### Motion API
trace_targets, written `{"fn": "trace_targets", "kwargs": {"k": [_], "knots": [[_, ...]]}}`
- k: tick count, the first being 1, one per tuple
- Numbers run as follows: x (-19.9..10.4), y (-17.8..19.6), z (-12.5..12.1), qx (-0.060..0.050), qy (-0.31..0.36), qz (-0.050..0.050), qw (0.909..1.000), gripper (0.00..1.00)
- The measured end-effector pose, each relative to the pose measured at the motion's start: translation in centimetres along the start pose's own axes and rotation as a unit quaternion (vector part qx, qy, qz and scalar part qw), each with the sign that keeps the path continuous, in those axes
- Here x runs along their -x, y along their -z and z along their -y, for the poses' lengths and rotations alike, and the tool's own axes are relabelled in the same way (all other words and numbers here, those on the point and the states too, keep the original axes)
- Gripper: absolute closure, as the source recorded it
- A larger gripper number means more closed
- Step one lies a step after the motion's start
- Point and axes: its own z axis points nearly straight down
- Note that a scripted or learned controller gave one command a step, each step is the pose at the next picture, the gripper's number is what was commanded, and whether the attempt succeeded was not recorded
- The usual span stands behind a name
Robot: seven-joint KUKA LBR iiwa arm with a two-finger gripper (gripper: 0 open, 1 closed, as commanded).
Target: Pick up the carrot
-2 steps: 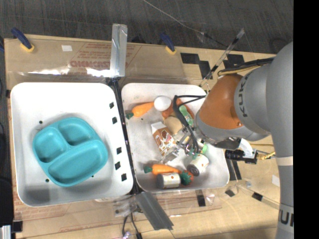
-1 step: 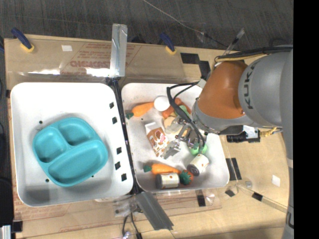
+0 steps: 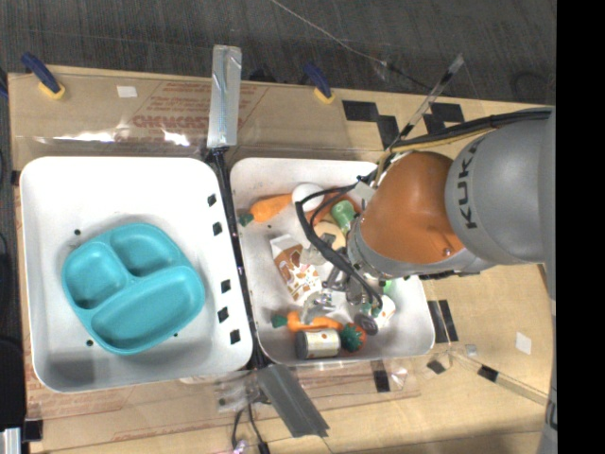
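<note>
A carrot (image 3: 271, 207) lay in the right bin (image 3: 416, 343), close to that bin's far-left corner, its orange body pointing toward the bin's middle and its green stub toward the dividing wall. It looked like a toy one: probably light, stiff and smooth-skinned, so likely a little slippery, and best taken across the thick middle of its body, not at the tapering tip. A second, smaller orange carrot-like piece (image 3: 310, 323) with a green end lay near the front edge of the same bin, just beside a small silvery can (image 3: 319, 343) lying on its side. Between the two orange pieces lay one crumpled printed packet (image 3: 297, 270), and one green piece (image 3: 342, 218) showed near the arm's body. Other small things sat under the arm, too hidden to count. The gripper (image 3: 352, 296) hung over the front half of the right bin, near the second orange piece and well apart from the carrot in the far-left corner; I could not tell how it was set, nor whether it held anything. The grey arm (image 3: 501, 197) with its orange band (image 3: 416, 216) covered much of the bin's right side. There were two white bins; the left bin (image 3: 47, 187) carried one turquoise divided plate (image 3: 132, 287) with three compartments.
</note>
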Motion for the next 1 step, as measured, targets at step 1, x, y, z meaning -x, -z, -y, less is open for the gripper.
{"fn": "trace_targets", "kwargs": {"k": [1], "knots": [[-0.41,0.05,-1.35,0.001,0.106,0.000,0.9944,0.00]]}}
